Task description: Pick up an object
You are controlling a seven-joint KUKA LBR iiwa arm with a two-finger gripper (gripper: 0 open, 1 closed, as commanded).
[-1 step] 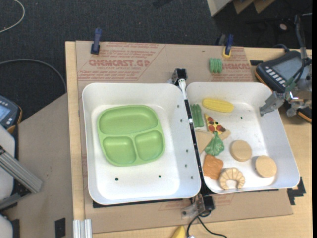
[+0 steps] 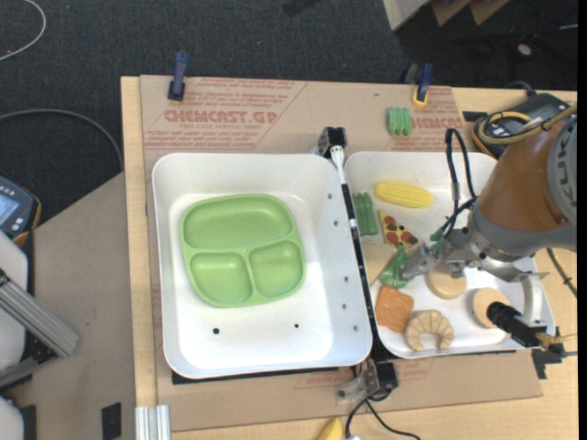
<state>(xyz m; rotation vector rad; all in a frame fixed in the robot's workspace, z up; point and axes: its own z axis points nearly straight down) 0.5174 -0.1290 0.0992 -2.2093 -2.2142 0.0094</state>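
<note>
Croissant (image 2: 429,329) lies crosswise just below my gripper (image 2: 438,262); corn cob (image 2: 403,194) above it also lies crosswise. Can't tell the pincer's opening or any hold.

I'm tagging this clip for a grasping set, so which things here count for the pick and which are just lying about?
For the pick:
end effector
corn cob
croissant
orange wedge
pizza slice

Lying about:
green divided plate
green ridged piece on the bench outside the bins
blue clamp

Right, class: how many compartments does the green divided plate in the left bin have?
3. On the green plate, one wide compartment spans the far side, and two smaller ones sit nearer the camera: left and right.
</note>
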